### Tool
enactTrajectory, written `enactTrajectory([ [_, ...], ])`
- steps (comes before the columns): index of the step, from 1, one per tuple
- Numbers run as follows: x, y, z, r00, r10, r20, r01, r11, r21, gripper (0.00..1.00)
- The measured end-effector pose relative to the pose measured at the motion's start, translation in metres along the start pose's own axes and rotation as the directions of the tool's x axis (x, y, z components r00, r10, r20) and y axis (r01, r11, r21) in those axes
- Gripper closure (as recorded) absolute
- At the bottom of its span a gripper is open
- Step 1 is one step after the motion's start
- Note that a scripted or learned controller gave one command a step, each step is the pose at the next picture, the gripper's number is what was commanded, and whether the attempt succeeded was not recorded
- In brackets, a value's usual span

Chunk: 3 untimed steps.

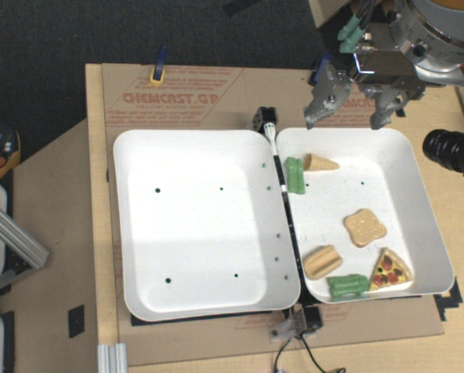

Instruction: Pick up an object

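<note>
White plastic forms both shallow bins, which sit side by side on a brown cardboard sheet [185, 92]. The left bin [138, 231] shows bare floor with a few small dark dots. All the toy food lies in the right bin [418, 177]. At its near edge a green piece [348, 286] lies touching a pizza slice [391, 270] on its right. Just beyond them, to the left, a tan bread roll [322, 260] rests tilted. Farther in, a slice of toast [364, 228] lies near the middle of the bin, apart from the others. At the far left of that bin a green stick [294, 175] lies along the wall next to the divide, and a small tan cone [320, 162] lies just to its right, tip pointing right.

Beyond the far rim of the right bin the gripper [348, 117] hangs above the cardboard, its two grey fingers spread wide apart with nothing between them. It is well apart from every piece of food. The arm runs off toward the upper right.
</note>
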<state>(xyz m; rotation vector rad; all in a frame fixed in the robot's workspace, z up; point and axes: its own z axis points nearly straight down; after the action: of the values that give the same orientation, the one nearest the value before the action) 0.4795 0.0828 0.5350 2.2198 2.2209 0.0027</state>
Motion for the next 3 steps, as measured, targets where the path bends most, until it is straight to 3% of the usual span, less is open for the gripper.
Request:
enactTrajectory([
  [1, 0.001, 0.001, -0.011, 1.0, -0.001, 0.0, 0.001, 1.0, -0.004, 1.0],
  [2, 0.02, -0.002, 0.22, 1.0, 0.001, 0.003, -0.001, 1.0, 0.017, 1.0],
  [3, 0.045, -0.001, 0.232, 1.0, -0.001, 0.0, 0.001, 1.0, 0.007, 1.0],
])
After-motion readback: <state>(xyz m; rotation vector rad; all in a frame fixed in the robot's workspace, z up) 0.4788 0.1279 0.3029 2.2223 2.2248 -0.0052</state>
